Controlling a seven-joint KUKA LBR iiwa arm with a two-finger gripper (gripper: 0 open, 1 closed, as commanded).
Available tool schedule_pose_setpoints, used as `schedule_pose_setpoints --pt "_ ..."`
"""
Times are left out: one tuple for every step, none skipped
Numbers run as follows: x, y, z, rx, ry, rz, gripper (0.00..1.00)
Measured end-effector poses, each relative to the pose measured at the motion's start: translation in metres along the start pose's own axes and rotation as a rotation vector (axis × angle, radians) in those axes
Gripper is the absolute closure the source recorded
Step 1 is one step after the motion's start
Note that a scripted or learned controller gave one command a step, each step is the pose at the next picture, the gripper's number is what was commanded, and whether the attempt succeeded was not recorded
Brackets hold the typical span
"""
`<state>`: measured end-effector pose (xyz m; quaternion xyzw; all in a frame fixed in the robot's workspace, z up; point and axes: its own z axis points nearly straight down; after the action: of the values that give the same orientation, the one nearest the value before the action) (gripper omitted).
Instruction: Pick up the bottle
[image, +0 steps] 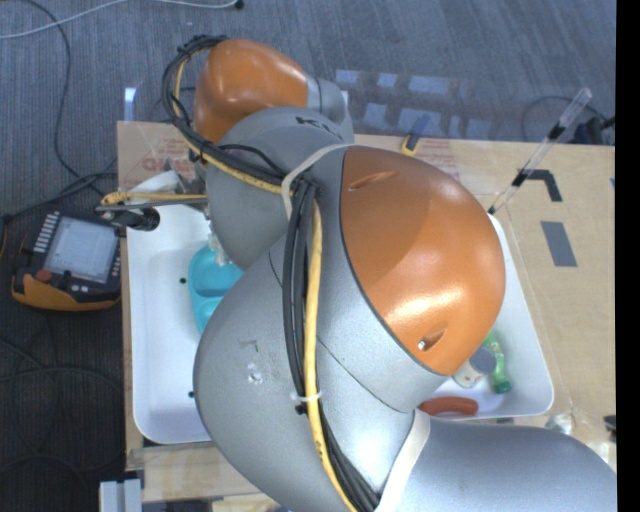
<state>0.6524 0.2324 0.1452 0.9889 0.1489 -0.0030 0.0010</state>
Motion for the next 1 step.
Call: schedule_pose_setpoints --pt "0.0002 -0.0002 -0.0006 0.001 0.001 0.000 0.00"
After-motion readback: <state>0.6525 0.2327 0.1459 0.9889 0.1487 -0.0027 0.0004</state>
